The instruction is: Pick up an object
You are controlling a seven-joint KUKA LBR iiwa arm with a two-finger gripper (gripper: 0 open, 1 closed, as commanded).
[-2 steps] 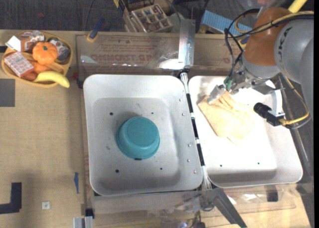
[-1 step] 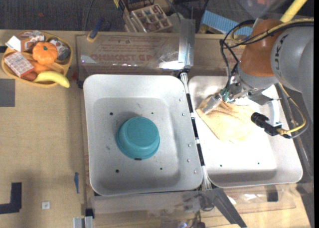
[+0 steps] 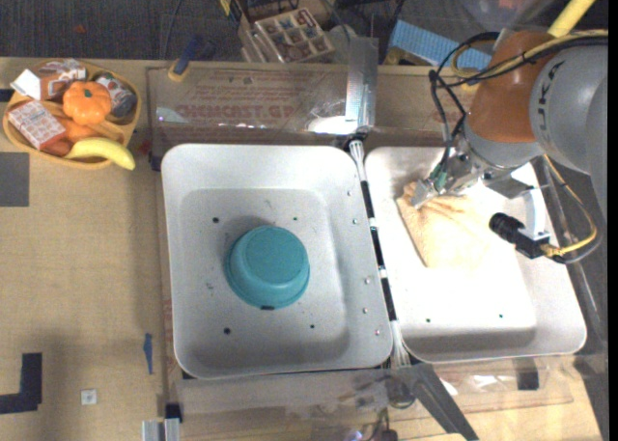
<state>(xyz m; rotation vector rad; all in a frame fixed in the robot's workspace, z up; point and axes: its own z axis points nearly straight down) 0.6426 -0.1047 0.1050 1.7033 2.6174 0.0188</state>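
Touching tan cloth [image 3: 446, 234] in right bin [image 3: 502, 328], gripper [image 3: 442, 181], its opening impossible to tell; teal bowl [image 3: 269, 266] in left bin [image 3: 193, 179]

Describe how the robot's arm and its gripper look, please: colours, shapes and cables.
The arm is grey, thick and rounded, with a smooth shell. An orange band wraps it above the wrist. Thin black cables loop beside that band. The gripper is small and metallic, with a little green on it.

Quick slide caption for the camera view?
Tool at a tan cloth in the right bin; teal bowl in the left bin.
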